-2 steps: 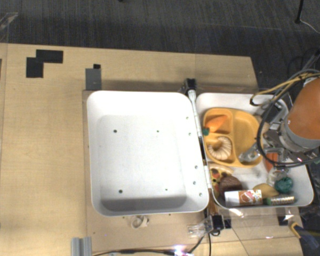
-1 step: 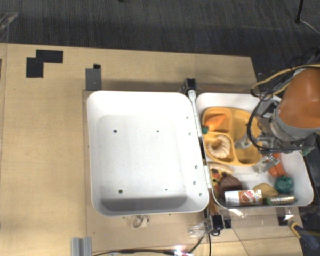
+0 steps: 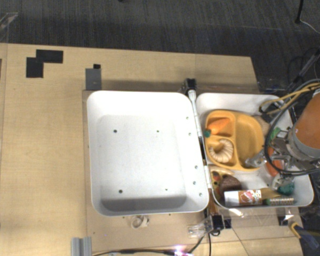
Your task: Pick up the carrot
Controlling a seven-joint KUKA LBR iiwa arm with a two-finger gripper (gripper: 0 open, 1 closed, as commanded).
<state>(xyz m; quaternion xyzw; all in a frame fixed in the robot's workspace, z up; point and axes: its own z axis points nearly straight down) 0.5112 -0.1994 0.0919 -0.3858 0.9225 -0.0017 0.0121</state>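
Remotely, from my console, over two white bins:
Claw: my gripper [image 3: 274,164] hangs low over the right bin [image 3: 309,193], at the yellow tray's right edge; whether it is released or clenched I cannot tell.
Carrot: the carrot [image 3: 220,125] lies in the yellow divided tray [image 3: 250,135], upper-left compartment, well to the claw's left and farther back.
Neighbours: a pale shell-like item [image 3: 222,150] sits left of the claw; a white bottle [image 3: 244,197] lies just in front of it.
Left bin [image 3: 144,153]: far to the claw's left.
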